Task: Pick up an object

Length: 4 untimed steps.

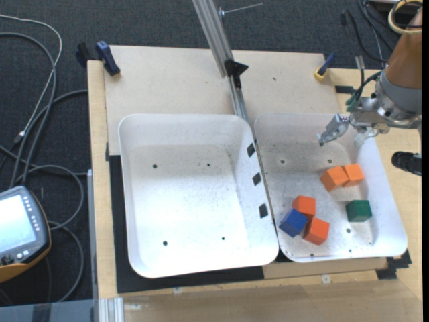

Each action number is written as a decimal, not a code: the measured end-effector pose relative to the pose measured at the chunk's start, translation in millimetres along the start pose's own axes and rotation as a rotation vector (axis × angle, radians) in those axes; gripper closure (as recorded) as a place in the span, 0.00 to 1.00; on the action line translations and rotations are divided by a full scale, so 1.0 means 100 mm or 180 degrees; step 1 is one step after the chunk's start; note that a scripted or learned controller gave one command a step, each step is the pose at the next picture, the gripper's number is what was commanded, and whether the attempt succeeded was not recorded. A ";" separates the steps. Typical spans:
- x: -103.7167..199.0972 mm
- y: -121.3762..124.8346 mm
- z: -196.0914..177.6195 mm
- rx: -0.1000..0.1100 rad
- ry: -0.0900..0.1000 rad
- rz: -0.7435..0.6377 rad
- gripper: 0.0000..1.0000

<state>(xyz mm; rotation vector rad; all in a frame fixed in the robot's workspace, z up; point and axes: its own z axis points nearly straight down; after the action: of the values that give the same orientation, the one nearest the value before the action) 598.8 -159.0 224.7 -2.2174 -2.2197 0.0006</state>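
The pincer is hanging open and empty over the upper part of the right bin, with the nearest target, a pair of orange blocks, sitting just below it toward the frame's bottom.

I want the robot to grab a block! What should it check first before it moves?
1. Blocks in the right bin: ok, six there.
2. Gripper above that bin: ok.
3. Nothing between its fingers: ok, they stand apart.
4. Gripper over a block: not ok, the orange pair lies below it in the picture.
5. Green block stands alone: ok.
6. Blue block free: not ok, orange blocks touch it.
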 end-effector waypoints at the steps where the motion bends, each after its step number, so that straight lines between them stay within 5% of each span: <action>1: -0.18 0.29 1.30 0.0019 -0.0001 0.0002 0.00; 2: 0.08 -0.22 1.25 0.0007 0.0002 0.0004 0.00; 3: 0.64 0.35 1.03 -0.0033 -0.0004 -0.0024 0.00; 4: 0.49 -0.21 1.27 0.0016 -0.0003 0.0009 0.00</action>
<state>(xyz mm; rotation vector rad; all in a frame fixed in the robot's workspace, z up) 577.3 -109.3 98.2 -2.2185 -2.2146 0.0072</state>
